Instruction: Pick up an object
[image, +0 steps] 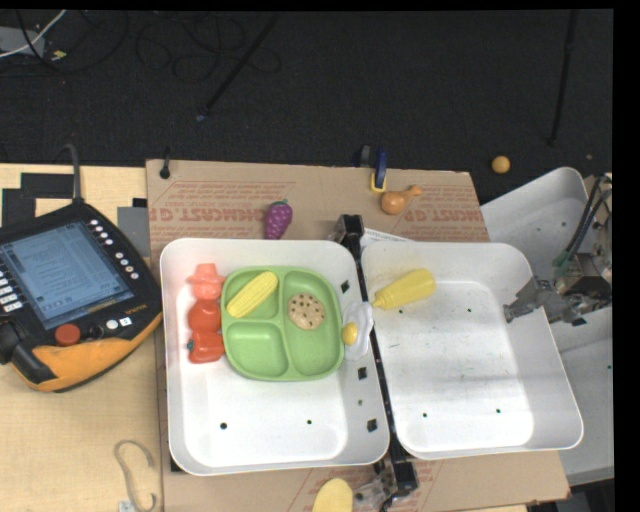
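Brown corrugated cardboard (320, 195) printed with faint red lettering covers the wooden worktop (60, 440), and on it sit two shallow white plastic bins side by side, with dark carpet beyond.

At the right edge, the claw (545, 300) hangs just past the right rim of the right-hand white bin (480, 400), a dark metal assembly with a grey finger pointing left toward the bin. Whether it is clenched or released cannot be told from here; nothing shows between its tips. Only the wrist end of the arm is seen, reaching in low from the right above a pale grey panel.

Nearest the claw, inside the right bin's upper left corner, lies a smooth yellow squash-shaped plastic toy (405, 290), tilted, well apart from the claw. A small yellow rounded piece (351, 334) rests at the seam between the bins.

The left-hand white bin (260, 430) holds a glossy green three-compartment plastic plate (270, 355). Its upper left compartment carries a ridged yellow corn cob (250, 293); the upper right one carries a round speckled tan cookie (306, 311). Touching the plate's left side is a red and pink plastic bottle-like toy (205, 315).

On the cardboard behind the bins lie a purple bunch of grapes (277, 218) and an orange pear-shaped toy (396, 200). A grey and orange handheld control pendant (70, 290) sits far left.
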